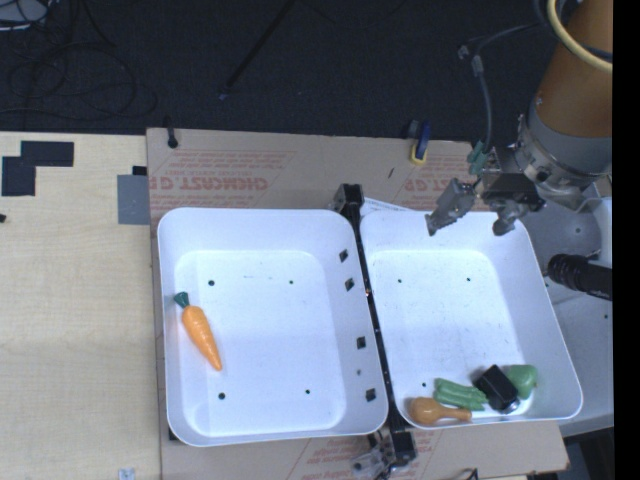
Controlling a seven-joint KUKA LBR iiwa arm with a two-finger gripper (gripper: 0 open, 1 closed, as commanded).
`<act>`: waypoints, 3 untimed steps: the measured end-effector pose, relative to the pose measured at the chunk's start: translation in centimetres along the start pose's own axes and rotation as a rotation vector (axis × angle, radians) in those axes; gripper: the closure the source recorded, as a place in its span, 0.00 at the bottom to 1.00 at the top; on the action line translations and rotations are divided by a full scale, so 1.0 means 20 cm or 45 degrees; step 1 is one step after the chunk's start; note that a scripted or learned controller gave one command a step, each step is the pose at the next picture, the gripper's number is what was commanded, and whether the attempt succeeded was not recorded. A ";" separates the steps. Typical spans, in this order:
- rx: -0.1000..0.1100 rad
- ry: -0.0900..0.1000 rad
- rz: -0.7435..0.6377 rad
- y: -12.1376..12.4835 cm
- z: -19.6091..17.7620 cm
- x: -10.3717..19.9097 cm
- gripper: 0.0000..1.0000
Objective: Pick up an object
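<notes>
Open claw [470, 218] hangs empty over the right bin [545, 298] — far rim.

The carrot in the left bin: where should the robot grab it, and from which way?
Probably the carrot is best gripped across its thick orange middle, coming straight down from above. It lies flat and alone on the floor of the left bin, slanting with its green top toward the bin's left wall, so the fingers should close across its narrow width. The gripper hangs open over the right bin's far edge.

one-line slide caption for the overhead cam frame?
Open gripper poised over the right bin's far edge, holding nothing; carrot in left bin.
</notes>
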State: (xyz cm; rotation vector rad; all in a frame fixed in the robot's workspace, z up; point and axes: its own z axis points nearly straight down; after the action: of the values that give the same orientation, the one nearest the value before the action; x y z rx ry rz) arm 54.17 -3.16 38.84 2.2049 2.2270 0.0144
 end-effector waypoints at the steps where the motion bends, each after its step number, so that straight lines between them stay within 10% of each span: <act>1: 0.005 0.002 0.000 -0.24 -0.61 0.40 0.00; 2: 0.023 -0.004 0.005 -0.23 -0.62 0.39 1.00; 3: 0.039 -0.005 0.014 -0.12 0.12 0.35 1.00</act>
State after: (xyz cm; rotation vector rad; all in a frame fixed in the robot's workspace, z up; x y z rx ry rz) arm 51.65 3.79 36.37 2.2306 2.2277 -0.0240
